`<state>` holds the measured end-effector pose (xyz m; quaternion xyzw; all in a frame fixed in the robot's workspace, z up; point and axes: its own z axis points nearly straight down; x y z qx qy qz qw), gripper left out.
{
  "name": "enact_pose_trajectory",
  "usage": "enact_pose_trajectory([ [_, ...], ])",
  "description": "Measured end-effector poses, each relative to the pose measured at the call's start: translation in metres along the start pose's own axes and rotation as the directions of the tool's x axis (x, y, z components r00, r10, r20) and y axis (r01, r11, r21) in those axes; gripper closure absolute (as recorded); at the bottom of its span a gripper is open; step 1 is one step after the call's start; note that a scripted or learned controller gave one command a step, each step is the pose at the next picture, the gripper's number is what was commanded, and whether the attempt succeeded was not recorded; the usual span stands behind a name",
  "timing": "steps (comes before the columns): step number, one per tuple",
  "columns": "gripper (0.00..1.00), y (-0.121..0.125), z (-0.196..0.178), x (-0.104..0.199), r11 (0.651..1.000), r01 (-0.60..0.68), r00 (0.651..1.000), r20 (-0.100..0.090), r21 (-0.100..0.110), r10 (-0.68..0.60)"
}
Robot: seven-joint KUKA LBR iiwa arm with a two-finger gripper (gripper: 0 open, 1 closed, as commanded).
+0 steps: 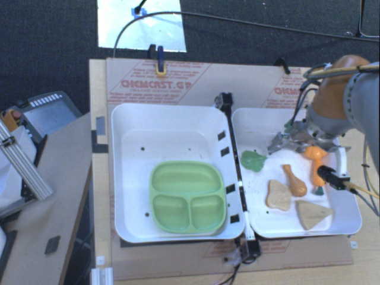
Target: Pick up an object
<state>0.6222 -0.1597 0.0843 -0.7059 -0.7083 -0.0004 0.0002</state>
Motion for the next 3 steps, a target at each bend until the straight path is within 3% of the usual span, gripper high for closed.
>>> enact_pose_trajectory([
  [1,1.0,0.001,-0.012,0.0,1.0,0.0,1.0,0.002,-0.005,0.0],
  [3,1.0,-0.008,-0.122,-0.001,1.0,-0.002,1.0,0.003,-0.008,0.002],
])
